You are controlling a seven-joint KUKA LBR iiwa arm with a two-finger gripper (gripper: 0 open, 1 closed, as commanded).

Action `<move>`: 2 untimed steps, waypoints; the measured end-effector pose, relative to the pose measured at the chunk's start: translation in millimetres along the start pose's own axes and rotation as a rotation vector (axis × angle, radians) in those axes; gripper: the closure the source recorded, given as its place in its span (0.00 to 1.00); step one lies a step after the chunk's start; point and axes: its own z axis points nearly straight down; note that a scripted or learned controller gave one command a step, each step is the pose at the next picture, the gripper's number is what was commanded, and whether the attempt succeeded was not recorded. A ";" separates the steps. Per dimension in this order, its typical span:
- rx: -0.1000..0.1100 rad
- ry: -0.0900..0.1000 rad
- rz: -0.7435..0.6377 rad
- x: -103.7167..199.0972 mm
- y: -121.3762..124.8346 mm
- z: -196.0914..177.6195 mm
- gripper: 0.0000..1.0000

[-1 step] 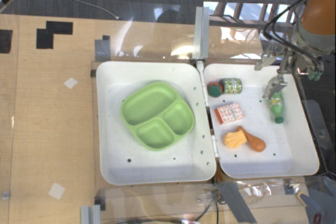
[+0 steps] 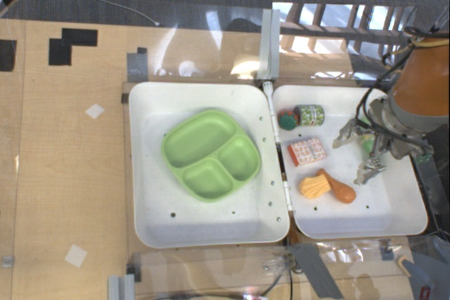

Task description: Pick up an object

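Observation:
The right bin (image 2: 394,214) holds a small green can (image 2: 310,115) lying on its side, with a round green and red piece (image 2: 287,121) at its left end. Below them lie a red and white patterned box (image 2: 307,151) and a yellow and orange toy drumstick (image 2: 326,187). My gripper (image 2: 357,154) hangs over the bin's right half, to the right of the box. Its fingers are spread open with nothing held between them. A small yellow-green object (image 2: 366,142) shows partly beneath the wrist, close to the fingers.
A green three-compartment plate (image 2: 211,154) lies in the left bin (image 2: 151,207). A raised divider (image 2: 278,158) separates the two bins. The arm's orange band (image 2: 425,81) looms over the right bin's far right corner.

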 end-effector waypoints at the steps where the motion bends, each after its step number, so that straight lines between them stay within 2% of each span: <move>1: 0.012 -0.027 0.140 -42.4 60.9 55.7 0.00; 2: 0.021 -0.054 0.134 -49.7 59.3 38.8 1.00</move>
